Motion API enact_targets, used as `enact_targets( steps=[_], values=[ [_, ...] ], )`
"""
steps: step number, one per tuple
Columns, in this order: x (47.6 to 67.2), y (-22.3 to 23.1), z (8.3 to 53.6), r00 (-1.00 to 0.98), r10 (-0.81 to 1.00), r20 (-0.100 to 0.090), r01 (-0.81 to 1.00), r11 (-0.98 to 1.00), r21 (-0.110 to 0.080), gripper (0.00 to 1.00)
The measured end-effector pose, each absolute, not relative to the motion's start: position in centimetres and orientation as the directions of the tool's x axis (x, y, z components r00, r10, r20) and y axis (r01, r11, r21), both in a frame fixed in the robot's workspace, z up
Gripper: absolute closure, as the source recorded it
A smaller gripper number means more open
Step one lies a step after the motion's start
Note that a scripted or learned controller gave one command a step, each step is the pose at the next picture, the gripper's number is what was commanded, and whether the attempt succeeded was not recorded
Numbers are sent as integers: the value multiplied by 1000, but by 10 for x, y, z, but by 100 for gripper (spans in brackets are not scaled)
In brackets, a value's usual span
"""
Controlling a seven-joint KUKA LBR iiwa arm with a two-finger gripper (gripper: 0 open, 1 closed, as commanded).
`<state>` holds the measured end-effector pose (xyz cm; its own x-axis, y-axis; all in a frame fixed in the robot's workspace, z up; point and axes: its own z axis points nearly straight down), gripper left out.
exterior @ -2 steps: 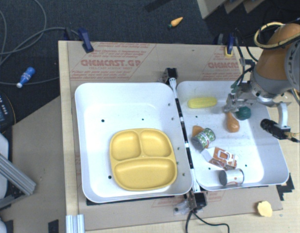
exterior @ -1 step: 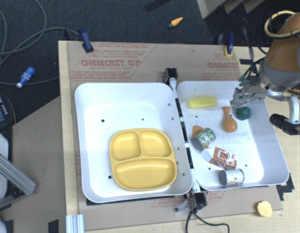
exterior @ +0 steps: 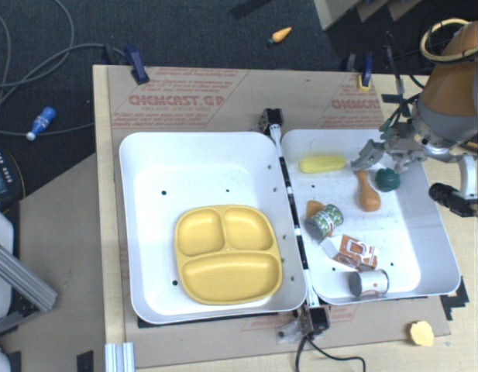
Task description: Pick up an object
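Note:
In the right bin [exterior: 432,242], my gripper [exterior: 384,161] hangs near the far right corner. It is open, its grey fingers [exterior: 365,156] spread just above a dark green ball [exterior: 388,180]. A brown pear-shaped piece [exterior: 369,195] lies touching the ball on its left. A yellow oblong item [exterior: 322,163] rests further left, by the far wall. Nothing sits between the fingers.
The right bin also holds a green can [exterior: 326,221], a small orange piece [exterior: 313,208], a red-and-white packet [exterior: 356,252] and a grey cup [exterior: 369,282] near its front. A yellow divided plate [exterior: 227,254] lies in the left bin [exterior: 146,208]. A yellow lump [exterior: 421,332] sits on the bench.

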<state>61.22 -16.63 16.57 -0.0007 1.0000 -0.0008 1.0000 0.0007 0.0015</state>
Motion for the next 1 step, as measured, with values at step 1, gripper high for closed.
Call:
enact_targets(
  steps=[1],
  values=[
    [617, -191, 113, -4, 1000, -8, 1000, 4, 24, 0]
  ],
)
